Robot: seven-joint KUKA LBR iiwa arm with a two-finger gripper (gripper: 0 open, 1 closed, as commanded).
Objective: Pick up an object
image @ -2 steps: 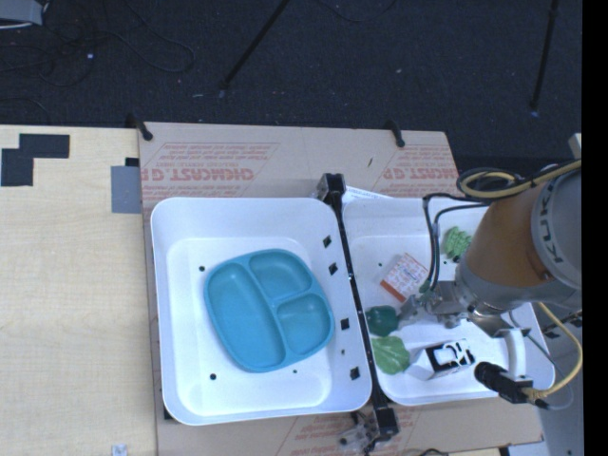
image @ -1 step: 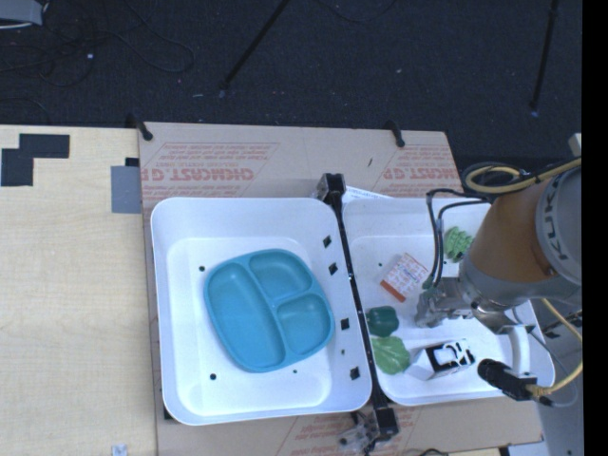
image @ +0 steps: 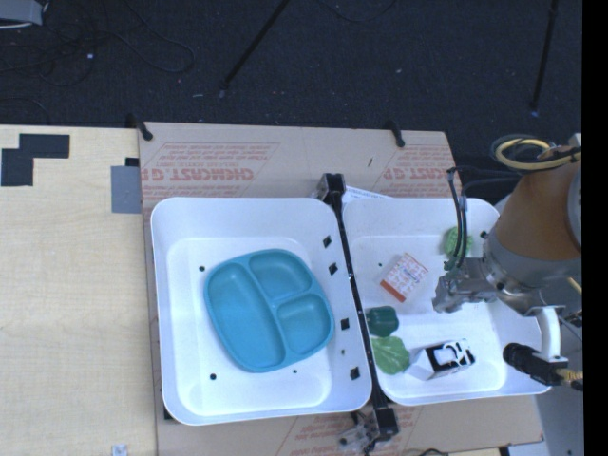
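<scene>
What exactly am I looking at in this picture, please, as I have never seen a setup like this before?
This is one camera fixed above a bench, looking down at a slant. The grey and orange shape at the right is a robot arm, and its gripper hangs over the right bin. Two shallow white bins sit side by side on cardboard. The left bin holds a blue divided plate. The right bin holds a small red and white card, a dark green object, a light green object and a black and white object. I cannot see anything held between the fingers.
</scene>
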